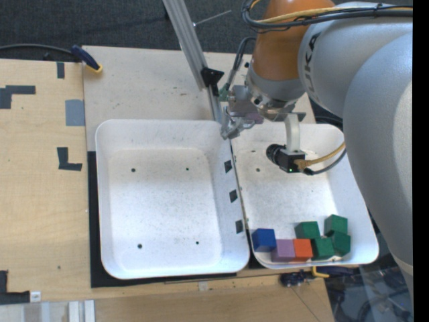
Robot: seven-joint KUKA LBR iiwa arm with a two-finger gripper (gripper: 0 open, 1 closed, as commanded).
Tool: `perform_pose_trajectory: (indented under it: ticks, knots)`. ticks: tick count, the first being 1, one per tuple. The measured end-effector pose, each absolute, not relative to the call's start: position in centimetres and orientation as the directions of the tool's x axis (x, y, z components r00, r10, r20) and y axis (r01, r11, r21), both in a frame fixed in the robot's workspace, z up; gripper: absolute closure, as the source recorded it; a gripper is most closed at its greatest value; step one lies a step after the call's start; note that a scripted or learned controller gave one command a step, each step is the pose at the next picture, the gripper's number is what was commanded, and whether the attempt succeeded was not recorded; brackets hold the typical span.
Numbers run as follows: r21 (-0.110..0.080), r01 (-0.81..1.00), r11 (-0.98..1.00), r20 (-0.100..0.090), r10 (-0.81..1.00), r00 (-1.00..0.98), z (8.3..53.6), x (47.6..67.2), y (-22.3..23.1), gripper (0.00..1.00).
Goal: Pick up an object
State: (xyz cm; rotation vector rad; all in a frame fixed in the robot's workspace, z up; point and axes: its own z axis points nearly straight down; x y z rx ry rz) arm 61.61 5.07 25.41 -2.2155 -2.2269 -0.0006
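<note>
End effector (236,121), finger state indiscernible, over right bin (333,186) far rim, well apart from blocks (305,242) clustered at near rim: likely miss

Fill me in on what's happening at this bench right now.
A grey KUKA arm with an orange band reaches in from the right, its gripper hanging over the back of the divide between the left bin and the right bin. Nothing shows between its fingers. The blocks sit untouched in the right bin's front corner: a blue block, purple block, orange block and several green blocks.
</note>
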Motion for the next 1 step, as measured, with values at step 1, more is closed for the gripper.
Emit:
perform_pose_trajectory:
  ticks: [1]
  knots:
    - [-0.001, 1.000, 0.006, 0.000, 1.000, -0.006, 24.76, 62.74, 10.12, 1.00]
